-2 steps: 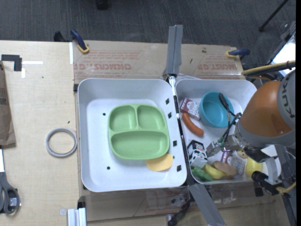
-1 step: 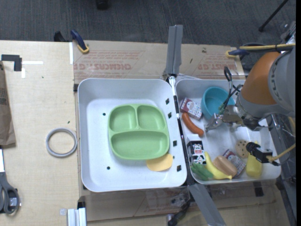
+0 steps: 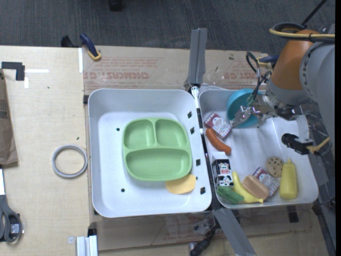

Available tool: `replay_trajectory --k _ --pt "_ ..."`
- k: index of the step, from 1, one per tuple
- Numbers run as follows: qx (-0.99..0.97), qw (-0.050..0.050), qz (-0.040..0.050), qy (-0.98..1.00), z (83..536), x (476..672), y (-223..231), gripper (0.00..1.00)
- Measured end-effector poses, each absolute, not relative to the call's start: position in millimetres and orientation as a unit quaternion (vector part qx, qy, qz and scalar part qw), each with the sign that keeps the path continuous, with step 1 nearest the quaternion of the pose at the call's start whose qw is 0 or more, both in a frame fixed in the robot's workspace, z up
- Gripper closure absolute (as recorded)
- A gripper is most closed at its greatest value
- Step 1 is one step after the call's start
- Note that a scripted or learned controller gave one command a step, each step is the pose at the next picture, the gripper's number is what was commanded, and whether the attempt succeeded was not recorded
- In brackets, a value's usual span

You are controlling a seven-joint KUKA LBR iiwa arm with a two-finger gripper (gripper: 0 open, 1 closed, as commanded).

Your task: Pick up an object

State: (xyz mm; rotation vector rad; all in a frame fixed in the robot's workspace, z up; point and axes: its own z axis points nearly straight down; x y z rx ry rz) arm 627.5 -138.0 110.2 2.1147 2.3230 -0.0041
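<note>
Noted scissors (image 3: 8,225) lowest in view at seven o'clock, then a tape ring (image 3: 70,160) at nine, a green divided plate (image 3: 157,149) in the left bin (image 3: 104,143), and toy food crowding the right bin (image 3: 250,153) toward five. Saw the gripper (image 3: 246,111) at two o'clock nipped shut across the rim of the teal bowl (image 3: 238,103), tilted at that bin's twelve-o'clock end. Judged the bowl light, stiff, slick plastic, best pinched across the rim wall, though prone to swing or slip there.

Robotics lab: bins (image 3: 98,143), taped bench (image 3: 42,121)
</note>
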Motion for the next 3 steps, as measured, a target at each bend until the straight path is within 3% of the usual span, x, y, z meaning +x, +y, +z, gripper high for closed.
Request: replay_trajectory --k 1,2,3 --pt "0.626 0.000 -0.0008 0.780 91.6 608.1 -190.1 0.00" --pt "0.637 -0.001 -0.0004 0.771 91.4 510.8 -206.7 0.00" --pt "0.638 0.002 0.0003 0.770 101.7 512.1 -207.6 1.00"
